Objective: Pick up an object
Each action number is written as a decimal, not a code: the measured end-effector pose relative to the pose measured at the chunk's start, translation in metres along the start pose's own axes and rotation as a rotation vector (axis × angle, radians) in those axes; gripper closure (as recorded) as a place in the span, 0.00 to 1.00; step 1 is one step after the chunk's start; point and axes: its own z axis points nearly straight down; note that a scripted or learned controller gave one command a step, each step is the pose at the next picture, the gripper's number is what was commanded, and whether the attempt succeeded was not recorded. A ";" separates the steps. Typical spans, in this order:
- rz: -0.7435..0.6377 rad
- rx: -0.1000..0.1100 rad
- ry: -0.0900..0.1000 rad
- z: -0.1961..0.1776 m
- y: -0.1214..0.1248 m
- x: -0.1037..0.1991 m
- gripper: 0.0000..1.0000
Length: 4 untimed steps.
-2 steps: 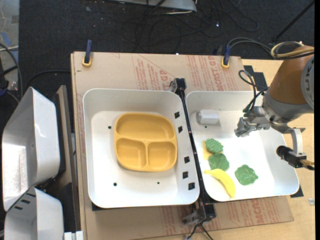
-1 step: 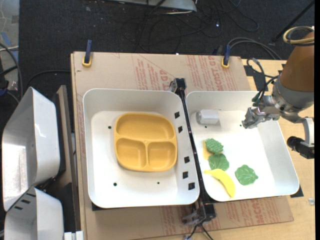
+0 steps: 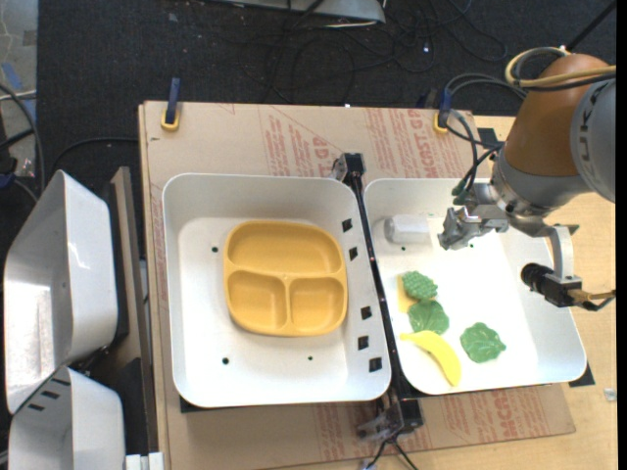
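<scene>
In the right bin (image 3: 549, 355) lie a pale grey-white block (image 3: 407, 229) near the far left corner, three green leafy pieces (image 3: 419, 285) (image 3: 429, 316) (image 3: 482, 342) and a yellow banana (image 3: 437, 353) near the front. My gripper (image 3: 458, 231) hangs over the far part of that bin, just right of the grey-white block. Nothing shows between its fingers, and their gap is too small to read.
The left bin (image 3: 186, 292) holds a yellow divided tray (image 3: 286, 276). A black divider with clips (image 3: 367, 272) runs between the bins. White tubs (image 3: 59, 282) stand off the bench at the left. Cables trail from the arm (image 3: 558, 135) on the right.
</scene>
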 end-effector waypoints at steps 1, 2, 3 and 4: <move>0.001 -0.003 -0.001 -0.016 0.014 0.055 1.00; 0.000 -0.003 0.000 -0.022 0.028 0.097 1.00; -0.001 -0.003 0.000 -0.035 0.037 0.155 1.00; 0.001 -0.002 -0.001 -0.036 0.039 0.201 1.00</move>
